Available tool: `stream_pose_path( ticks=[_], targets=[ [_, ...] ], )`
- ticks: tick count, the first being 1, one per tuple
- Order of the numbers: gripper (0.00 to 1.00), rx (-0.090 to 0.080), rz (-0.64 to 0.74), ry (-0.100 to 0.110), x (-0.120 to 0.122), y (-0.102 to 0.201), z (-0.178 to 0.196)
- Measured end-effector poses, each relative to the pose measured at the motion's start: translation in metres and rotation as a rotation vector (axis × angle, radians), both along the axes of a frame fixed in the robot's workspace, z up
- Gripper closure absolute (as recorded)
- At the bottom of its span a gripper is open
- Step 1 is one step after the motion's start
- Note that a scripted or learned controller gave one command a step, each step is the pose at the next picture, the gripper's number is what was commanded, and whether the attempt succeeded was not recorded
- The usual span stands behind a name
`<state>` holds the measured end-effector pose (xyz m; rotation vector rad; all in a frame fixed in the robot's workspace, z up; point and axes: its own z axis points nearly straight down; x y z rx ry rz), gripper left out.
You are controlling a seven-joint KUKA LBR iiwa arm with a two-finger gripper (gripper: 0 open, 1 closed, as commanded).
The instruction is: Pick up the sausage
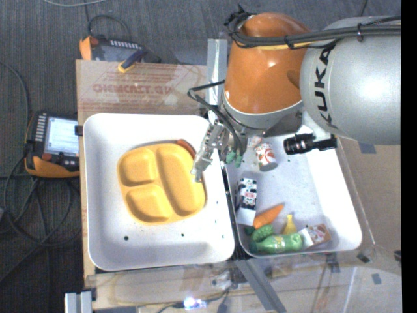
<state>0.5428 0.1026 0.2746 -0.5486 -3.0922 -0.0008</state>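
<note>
Fingers (197, 167) closed, empty, over yellow tray (153, 188), beside sausage (187, 147)

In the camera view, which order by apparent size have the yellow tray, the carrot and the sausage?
1. yellow tray
2. carrot
3. sausage, but only its end shows past the tray, so this rank is unsure.

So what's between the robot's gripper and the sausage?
Just the rim of the yellow divided tray. In the camera view the gripper hangs over the tray's right edge, and the sausage peeks out by its top corner.
</note>
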Motion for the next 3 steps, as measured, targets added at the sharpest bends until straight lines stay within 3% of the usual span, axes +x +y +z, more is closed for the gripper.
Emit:
stream_pose_path(
  ticks=[1,3],
  targets=[
    [1.0,-0.001,0.346,-0.002,-0.011,-0.052,-0.013],
    [1.0,0.003,1.233,-0.005,-0.015,0.005,0.046]
  ],
)
